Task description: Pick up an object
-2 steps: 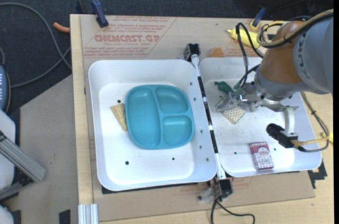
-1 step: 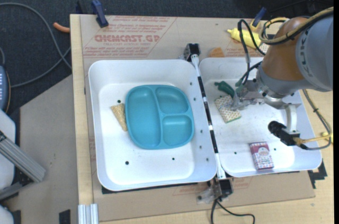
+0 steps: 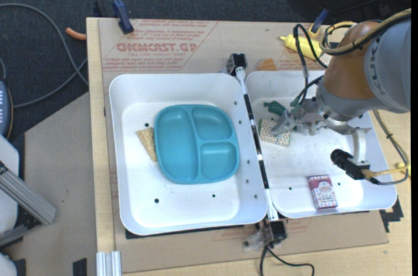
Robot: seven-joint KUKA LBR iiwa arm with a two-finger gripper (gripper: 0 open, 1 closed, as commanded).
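A cracker-like patterned square (image 3: 275, 132) lies in the right bin (image 3: 366, 199), toward its nine o'clock side, close to the divider between the bins. The gripper (image 3: 287, 120) hangs just at its two o'clock, low over the bin floor; a small green object (image 3: 273, 107) sits at the gripper's ten o'clock. How far the jaws stand apart cannot be told from this slant, nor whether anything is caught in them. A small red box (image 3: 322, 192) rests at the right bin's six o'clock edge. The left bin (image 3: 130, 199) bears a teal divided plate (image 3: 196, 143) at its centre, and what may be a tan cracker (image 3: 147, 139) pokes out from the plate's nine o'clock side.
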